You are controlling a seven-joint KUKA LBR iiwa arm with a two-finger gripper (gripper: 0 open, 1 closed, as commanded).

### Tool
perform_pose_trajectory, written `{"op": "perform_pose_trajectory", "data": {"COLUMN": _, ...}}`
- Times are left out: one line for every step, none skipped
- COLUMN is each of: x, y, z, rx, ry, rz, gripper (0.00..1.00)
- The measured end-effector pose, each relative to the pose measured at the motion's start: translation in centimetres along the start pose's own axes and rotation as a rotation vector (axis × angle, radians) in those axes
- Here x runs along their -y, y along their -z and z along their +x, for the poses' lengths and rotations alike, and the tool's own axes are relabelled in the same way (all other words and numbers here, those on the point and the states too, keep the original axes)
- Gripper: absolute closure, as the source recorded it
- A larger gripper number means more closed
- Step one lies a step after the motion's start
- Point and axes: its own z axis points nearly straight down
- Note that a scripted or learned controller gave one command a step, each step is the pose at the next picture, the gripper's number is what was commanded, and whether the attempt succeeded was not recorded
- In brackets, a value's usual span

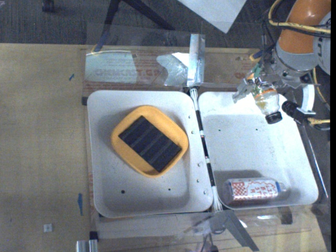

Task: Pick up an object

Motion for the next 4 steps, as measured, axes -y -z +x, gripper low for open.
{"op": "perform_pose_trajectory", "data": {"x": -0.1, "y": 1.0, "z": -0.1, "rx": 0.003, "ry": 0.001, "rz": -0.004, "gripper": 1.00}}
{"op": "perform_pose_trajectory", "data": {"x": 2.5, "y": 6.7, "z": 0.6, "rx": 0.000, "ry": 0.005, "rz": -0.001, "gripper": 1.00}}
{"op": "perform_pose_trajectory", "data": {"x": 0.5, "y": -1.5, "z": -0.5, "rx": -0.003, "ry": 0.327, "rz": 0.002, "gripper": 1.00}}
{"op": "perform_pose_trajectory", "data": {"x": 0.3, "y": -11.6, "z": -1.0, "rx": -0.003, "ry": 0.152, "rz": 0.004, "gripper": 1.00}}
